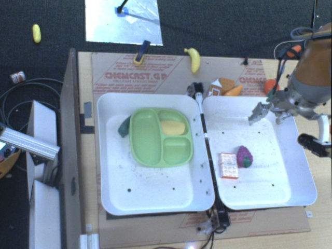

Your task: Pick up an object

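Cardboard under bins (155, 75) reads "CHEMCAST GP"; fingers (270, 113) apart, nothing between, above right bin (290, 191), purple object (244, 156) nearby

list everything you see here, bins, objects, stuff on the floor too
white bins: 2, white, side by side on the bench
divided plate: 1, green, in the left bin
yellow block: 1, yellow, in the plate's upper right compartment
dark green item: 1, dark green, against the plate's left edge
small box: 1, white and red, lower middle of the right bin
grape bunch toy: 1, purple, just right of the box
banana: 1, yellow, on the board behind the bins
orange items: a small cluster, orange, behind the right bin's back rim
small yellow object: 1, yellow, on the dark floor at far left
arm: 1, grey with orange band, from the right
hand: 1, grey, over the right bin's upper right part
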`<state>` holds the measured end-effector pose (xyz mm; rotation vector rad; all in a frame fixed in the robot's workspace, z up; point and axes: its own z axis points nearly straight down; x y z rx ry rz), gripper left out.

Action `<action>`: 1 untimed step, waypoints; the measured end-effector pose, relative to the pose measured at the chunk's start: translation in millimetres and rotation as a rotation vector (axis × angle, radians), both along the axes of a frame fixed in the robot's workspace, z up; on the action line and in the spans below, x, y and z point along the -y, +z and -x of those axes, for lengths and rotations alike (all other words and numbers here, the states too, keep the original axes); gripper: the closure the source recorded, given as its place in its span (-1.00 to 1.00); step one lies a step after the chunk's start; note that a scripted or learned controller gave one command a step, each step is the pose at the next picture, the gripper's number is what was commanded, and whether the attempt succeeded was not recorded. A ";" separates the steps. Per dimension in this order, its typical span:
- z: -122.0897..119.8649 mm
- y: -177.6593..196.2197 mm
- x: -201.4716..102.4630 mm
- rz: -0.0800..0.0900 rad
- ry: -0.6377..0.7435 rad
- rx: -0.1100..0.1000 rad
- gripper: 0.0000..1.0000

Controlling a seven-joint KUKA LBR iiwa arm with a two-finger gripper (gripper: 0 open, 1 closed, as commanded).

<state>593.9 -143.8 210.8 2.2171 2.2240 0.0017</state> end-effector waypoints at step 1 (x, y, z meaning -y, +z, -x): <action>30.5 -131.1 -15.2 -0.002 -0.003 -0.002 -1.00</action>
